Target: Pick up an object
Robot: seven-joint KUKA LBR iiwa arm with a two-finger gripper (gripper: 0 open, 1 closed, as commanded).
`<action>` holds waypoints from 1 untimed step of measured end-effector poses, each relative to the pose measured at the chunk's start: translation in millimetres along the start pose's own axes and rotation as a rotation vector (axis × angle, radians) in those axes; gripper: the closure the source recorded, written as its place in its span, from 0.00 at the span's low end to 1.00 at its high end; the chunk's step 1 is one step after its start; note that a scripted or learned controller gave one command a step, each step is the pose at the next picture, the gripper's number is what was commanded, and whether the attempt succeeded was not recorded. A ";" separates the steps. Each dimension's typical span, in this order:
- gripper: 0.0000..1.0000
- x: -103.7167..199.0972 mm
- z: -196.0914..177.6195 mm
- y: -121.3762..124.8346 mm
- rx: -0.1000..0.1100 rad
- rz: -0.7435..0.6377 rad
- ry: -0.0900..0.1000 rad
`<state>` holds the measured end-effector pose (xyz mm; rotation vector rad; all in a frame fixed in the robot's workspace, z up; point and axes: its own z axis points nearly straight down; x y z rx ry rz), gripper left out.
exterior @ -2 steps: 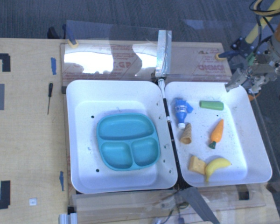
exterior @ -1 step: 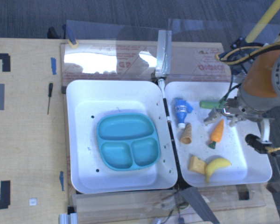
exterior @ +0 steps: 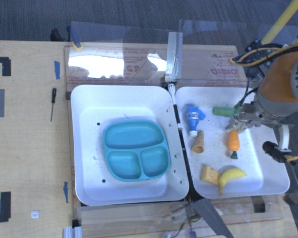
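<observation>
- Table (exterior: 25,148): light wood, carrying two shallow white bins side by side
- Left bin (exterior: 84,103): holds a blue divided tray (exterior: 135,149), three compartments, lying near the middle with bare white floor on every side
- Right bin (exterior: 273,182): holds all the loose items listed below
- Blue bottle (exterior: 192,117): far-left part of the right bin, long axis roughly near-to-far, white end toward the near side
- Cone (exterior: 198,142): just near of the bottle, tan, long axis near-to-far
- Tan wedge (exterior: 208,174): near edge of the bin, touching the banana
- Banana (exterior: 229,177): yellow, curved, beside the wedge near the front wall
- Green piece (exterior: 222,111): lying left-to-right, its right end meeting the gripper
- Carrot (exterior: 234,142): orange, long axis near-to-far, dark green tip toward the near side; just below the gripper, apart from other items, open floor to its right
- Gripper (exterior: 240,119): above the carrot's far end; state of the jaws cannot be told
</observation>
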<state>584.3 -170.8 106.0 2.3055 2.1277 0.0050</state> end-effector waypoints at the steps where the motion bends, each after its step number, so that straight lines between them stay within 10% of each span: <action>1: 1.00 88.6 -91.7 -7.0 -0.003 -0.156 0.002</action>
